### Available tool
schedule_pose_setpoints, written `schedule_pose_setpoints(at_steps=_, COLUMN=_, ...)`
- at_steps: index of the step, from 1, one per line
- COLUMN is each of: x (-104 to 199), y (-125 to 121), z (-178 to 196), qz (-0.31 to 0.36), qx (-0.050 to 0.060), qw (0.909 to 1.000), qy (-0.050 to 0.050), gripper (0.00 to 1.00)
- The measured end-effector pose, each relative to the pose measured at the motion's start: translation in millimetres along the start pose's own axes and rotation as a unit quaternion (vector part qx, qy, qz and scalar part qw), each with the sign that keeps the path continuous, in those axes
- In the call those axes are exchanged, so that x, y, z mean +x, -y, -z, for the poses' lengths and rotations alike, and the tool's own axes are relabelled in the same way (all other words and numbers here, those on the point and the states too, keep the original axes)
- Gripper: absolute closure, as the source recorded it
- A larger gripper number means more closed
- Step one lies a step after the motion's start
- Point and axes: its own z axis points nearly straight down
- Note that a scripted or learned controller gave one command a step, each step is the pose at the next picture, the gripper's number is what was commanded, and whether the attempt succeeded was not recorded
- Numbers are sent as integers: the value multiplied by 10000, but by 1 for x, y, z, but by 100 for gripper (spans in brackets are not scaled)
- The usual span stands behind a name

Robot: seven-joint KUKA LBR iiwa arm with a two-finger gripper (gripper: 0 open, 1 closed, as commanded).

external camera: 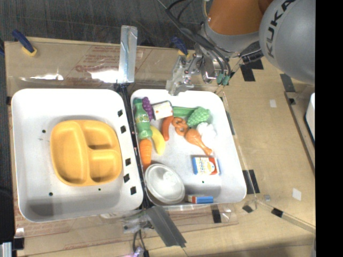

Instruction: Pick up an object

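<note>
— While the grey arm with its orange band (236, 7) reaches in from the right, where does the two-finger gripper (179, 82) sit?

— Above the far rim of the right shallow white bin (230, 165), near its far left corner. Nothing lies between its metal fingers; whether they are spread or closed I cannot tell from this angle.

— And the objects for picking?

— All lie in that right bin. Along its left wall stand a green plastic bottle (142, 123), a yellow toy banana (158, 141) just beside it and an orange toy carrot (145, 153) nearer the front. Toward the far side are a small white card with a purple end (159, 110), a green knobbly toy vegetable (198, 115) and an orange toy drumstick (195, 138) lying across the middle.

— Anything at the front?

— A round clear plastic bowl (164, 183) in the near left corner, a small white, blue and red carton (204, 166) to its right, and a flat blue and red packet (201, 199) against the near wall.

— The left bin?

— The left white bin (32, 116) holds a yellow plastic tray with compartments (86, 151), lying flat at its middle.
</note>
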Motion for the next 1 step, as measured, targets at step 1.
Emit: schedule_pose_setpoints(at_steps=1, x=70, y=-11, z=-21, qz=-1981, qx=-2, qw=9802, qy=-14, gripper=100)
